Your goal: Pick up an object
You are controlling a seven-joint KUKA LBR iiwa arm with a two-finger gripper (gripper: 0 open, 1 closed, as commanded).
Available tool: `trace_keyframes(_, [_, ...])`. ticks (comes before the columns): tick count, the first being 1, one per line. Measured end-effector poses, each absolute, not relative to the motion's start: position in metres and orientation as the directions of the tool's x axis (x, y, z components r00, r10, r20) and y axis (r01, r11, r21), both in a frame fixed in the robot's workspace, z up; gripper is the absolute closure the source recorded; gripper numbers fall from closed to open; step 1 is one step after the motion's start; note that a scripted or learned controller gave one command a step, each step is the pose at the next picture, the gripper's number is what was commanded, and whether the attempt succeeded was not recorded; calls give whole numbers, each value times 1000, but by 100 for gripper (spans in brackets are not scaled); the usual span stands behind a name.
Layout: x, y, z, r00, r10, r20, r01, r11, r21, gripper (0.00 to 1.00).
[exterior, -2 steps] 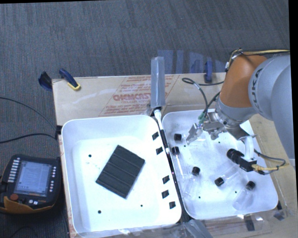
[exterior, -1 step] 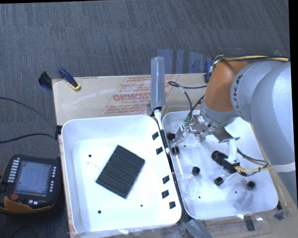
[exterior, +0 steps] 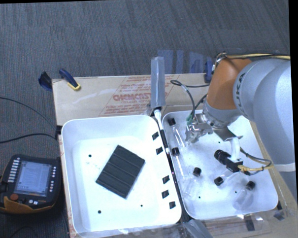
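Object candidates: small black pieces (exterior: pixel 196 171) in right bin (exterior: pixel 270 194), just below my fingers (exterior: pixel 193 131). Finger opening: I cannot tell; nothing visibly held. I'd centre over one piece, descend straight.

You are looking at a robotics lab or test cell, not a home or shop. The grey industrial arm (exterior: pixel 267 106) with its orange band reaches over a plywood bench (exterior: pixel 108 95) that carries two shallow white bins (exterior: pixel 71 144) set side by side with a divider between them. A teach pendant (exterior: pixel 28 183) with a lit screen lies on the dark carpet tiles (exterior: pixel 86 35) to the left, its cable trailing across the floor. Blue clamps (exterior: pixel 68 79) grip the bench's far edge.
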State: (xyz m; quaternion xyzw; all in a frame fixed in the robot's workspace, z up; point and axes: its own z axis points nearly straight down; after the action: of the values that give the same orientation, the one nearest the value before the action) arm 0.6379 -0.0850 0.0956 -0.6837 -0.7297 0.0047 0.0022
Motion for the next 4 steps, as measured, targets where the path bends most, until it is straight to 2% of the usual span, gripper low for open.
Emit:
trace_keyframes(1, [638,-90,96,-61,998,-11,998,61,-9,0])
trace_keyframes(3, [638,-90,96,-61,998,-11,998,61,-9,0])
trace_keyframes(4, [644,-154,135,-91,996,0,996,91,-1,0])
